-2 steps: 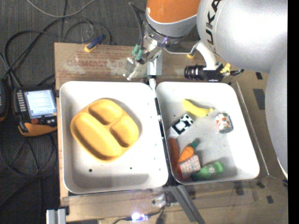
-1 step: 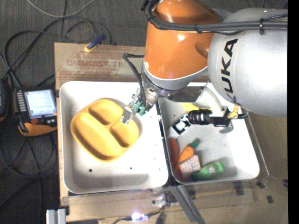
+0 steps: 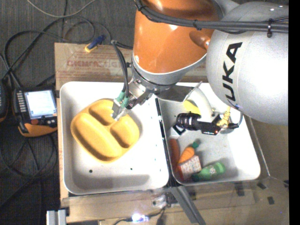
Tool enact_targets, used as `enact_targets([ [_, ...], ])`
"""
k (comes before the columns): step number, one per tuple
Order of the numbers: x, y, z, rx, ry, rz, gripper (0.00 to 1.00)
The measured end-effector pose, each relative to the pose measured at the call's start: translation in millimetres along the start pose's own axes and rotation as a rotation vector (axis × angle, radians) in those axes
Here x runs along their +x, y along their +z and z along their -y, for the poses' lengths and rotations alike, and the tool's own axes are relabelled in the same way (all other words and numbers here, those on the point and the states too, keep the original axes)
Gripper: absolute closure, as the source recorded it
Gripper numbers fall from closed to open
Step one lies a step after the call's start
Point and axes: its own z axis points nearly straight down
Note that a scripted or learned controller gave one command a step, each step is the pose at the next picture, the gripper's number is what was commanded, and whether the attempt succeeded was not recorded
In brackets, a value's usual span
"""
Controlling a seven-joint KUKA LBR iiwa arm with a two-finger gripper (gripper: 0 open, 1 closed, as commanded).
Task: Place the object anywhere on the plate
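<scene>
Glossy orange band (image 3: pixel 171 27) — fingers (image 3: pixel 118 110) over smooth yellow compartmented plate (image 3: pixel 105 130).

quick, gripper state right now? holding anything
Two-finger gripper: over the yellow plastic divided plate in the left white bin; open or closed cannot be told, and nothing is seen in it.

Arm (image 3: pixel 211 46) cut off at top and right edges. It hides the right bin's (image 3: pixel 243 168) far corner, right of the gripper (image 3: pixel 118 111).
</scene>
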Motion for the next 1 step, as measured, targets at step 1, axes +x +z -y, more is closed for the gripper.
enact_targets([
  [1,12.4,27.7,-1.0,-0.001,-0.324,0.000,1.00],
])
